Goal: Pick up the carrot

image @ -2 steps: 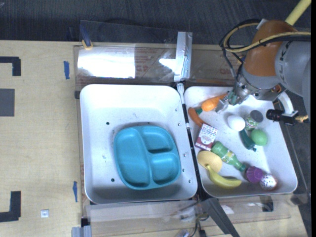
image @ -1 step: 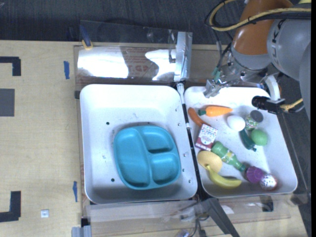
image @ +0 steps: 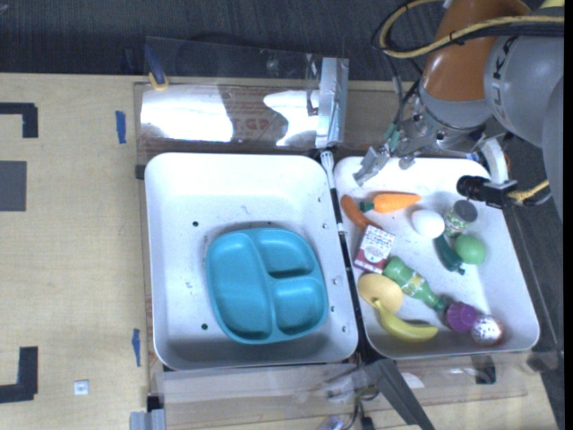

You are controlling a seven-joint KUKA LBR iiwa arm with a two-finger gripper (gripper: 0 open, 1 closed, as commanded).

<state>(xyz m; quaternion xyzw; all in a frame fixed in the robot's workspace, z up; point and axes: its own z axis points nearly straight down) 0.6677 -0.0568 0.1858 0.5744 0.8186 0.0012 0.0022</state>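
The carrot (image: 395,202), orange with a green stub at its left end, lies on its side near the back of the right bin (image: 522,307). A smaller orange-red piece (image: 354,211) lies just left of it by the bin wall. My gripper (image: 387,161) hangs above the bin's back edge, just behind and a little left of the carrot. Its fingers are open with nothing between them, and they stand apart from the carrot.
Around the carrot lie a white egg (image: 428,223), a small can (image: 463,211), a green ball (image: 470,251), a pink carton (image: 374,247), a green bottle (image: 413,284) and a banana (image: 407,326). The left bin (image: 179,204) holds a blue divided plate (image: 267,283).
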